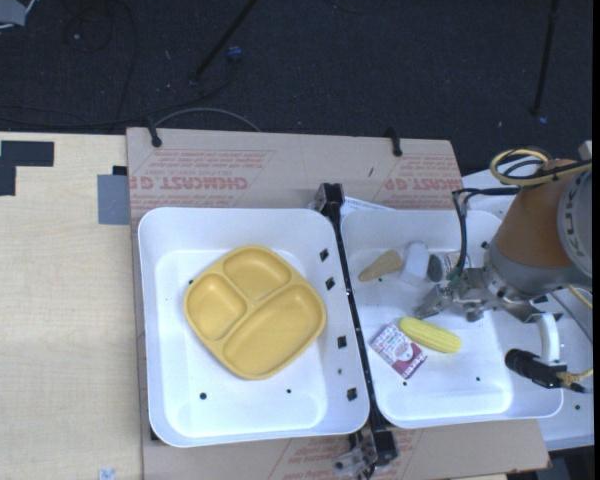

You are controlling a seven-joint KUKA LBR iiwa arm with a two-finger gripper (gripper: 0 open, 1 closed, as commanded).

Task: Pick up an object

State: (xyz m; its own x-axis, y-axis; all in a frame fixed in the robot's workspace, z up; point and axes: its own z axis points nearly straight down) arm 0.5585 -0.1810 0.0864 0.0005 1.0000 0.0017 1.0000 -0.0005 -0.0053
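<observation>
**Mia:** What is in the right bin (480, 398)?

**Ben:** A yellow corn cob (431, 335) lies near the middle of it. Just beside it, to the left, is a small red and white packet (397, 348). Farther up there is a tan wedge (382, 265), and next to that a little white cup (416, 260).

**Mia:** Where are the jaws (442, 299)?

**Ben:** They hang low in the right bin, just above the corn cob. The grey arm (535, 233) with its orange band comes in from the right.

**Mia:** Are they holding anything?

**Ben:** I can't tell. They are small and blurry, so I can't see if they are open or closed, or if they touch the corn.

**Mia:** And the left bin (170, 388)?

**Ben:** A yellow plate (255, 311) with three parts lies flat in it. Both bins sit side by side on brown cardboard (280, 168) on the desk (50, 318).
</observation>
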